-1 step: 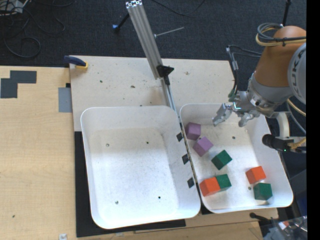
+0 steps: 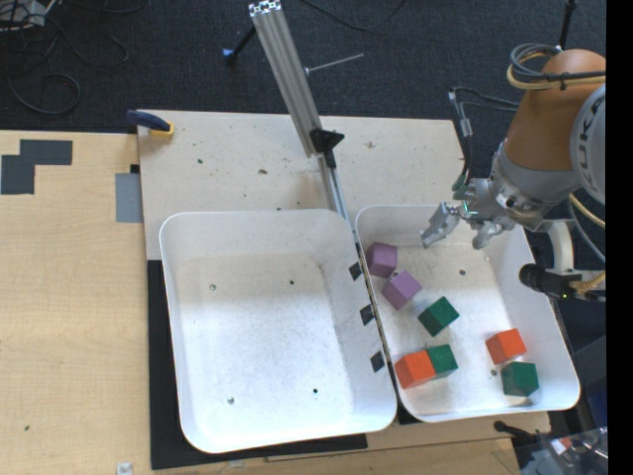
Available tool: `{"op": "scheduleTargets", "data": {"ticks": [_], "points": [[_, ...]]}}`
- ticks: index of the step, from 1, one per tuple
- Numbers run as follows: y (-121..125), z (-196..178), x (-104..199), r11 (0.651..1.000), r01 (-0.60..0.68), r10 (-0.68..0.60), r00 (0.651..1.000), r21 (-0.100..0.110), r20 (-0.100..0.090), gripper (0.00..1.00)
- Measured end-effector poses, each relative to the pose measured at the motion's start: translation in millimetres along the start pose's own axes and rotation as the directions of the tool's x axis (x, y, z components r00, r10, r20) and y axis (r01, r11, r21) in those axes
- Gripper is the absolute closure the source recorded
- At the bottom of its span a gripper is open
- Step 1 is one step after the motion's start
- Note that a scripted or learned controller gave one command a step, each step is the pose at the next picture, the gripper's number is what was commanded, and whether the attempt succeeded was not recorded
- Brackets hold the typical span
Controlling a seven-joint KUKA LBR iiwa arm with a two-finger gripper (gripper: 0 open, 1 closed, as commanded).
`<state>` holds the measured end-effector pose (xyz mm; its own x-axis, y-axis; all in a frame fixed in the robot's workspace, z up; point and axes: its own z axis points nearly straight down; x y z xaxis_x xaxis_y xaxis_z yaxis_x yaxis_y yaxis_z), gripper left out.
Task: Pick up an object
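Gripper [image 2: 463, 228] hangs open and empty at the far end of the right bin [image 2: 554, 310], with every block lying on its near side, toward the camera.

Largest first: the left bin [image 2: 188, 265] sits well off to the gripper's left, beyond the divider where the two rims meet, and plays no part in the reach. A slanted metal rail [image 2: 292, 77] rises behind and to the left, apart from the fingers. Closest to the gripper are two purple blocks [image 2: 382, 258], down and to its left, near the left wall; they nearly touch each other, which could crowd a finger. Further toward the camera lies a green block [image 2: 438, 316], standing alone with room around it, probably the easier target. Beyond it sit an orange and green pair [image 2: 425, 364], touching, then an orange block [image 2: 505, 345] and a second green block [image 2: 519, 378], farthest of all, near the front right corner.
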<state>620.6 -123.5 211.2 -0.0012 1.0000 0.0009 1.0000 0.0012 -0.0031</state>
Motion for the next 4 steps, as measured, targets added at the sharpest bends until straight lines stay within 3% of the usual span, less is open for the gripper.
{"op": "scheduleTargets", "data": {"ticks": [1, 2, 3, 4], "points": [[-4, 59, -9, 1.000, -0.002, 0.002, 1.000, 0.006, 0.000, 0.00], [1, 108, -18, 1.000, -0.003, 0.003, 1.000, -0.001, 0.002, 0.00], [1, 121, -17, 1.000, -0.004, 0.004, 1.000, 0.000, 0.001, 0.00], [1, 111, -18, 1.000, -0.008, 0.008, 1.000, 0.001, 0.000, 1.00]]}}
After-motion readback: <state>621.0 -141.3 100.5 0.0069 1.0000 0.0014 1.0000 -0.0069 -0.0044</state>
